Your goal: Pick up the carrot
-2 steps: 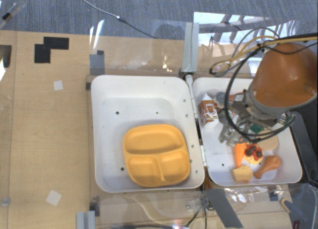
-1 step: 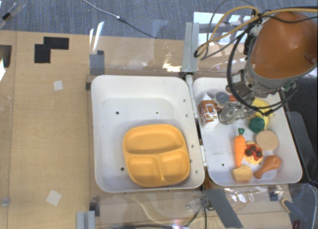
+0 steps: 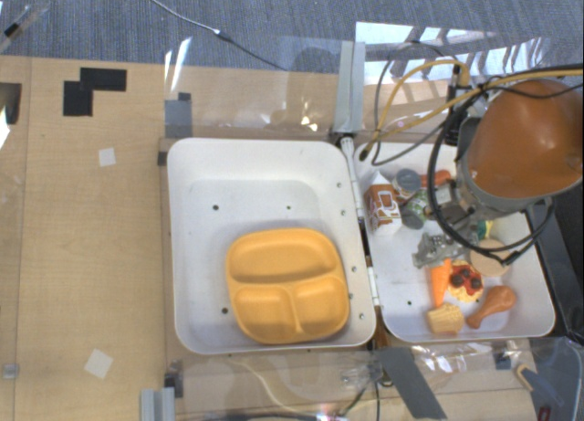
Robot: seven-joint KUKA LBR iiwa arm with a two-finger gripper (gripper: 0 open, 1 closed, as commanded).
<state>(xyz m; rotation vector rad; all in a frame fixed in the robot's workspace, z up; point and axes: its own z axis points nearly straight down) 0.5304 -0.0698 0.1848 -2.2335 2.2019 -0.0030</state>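
Note:
The carrot (image 3: 440,281) is a small orange piece in the right bin (image 3: 399,300), near its front. It lies against a toy with red berries on top (image 3: 468,279). My gripper (image 3: 436,249) hangs just behind the carrot, low over the bin, under the arm's big orange band (image 3: 529,141). Nothing shows held in it. The arm and its black cables hide the bin's back right part.
Around the carrot lie a brown drumstick (image 3: 493,304) and a tan waffle piece (image 3: 445,320). A brown-and-white carton (image 3: 383,207) and a grey can (image 3: 407,180) lie farther back. A yellow divided plate (image 3: 286,284) sits in the left bin (image 3: 210,191).

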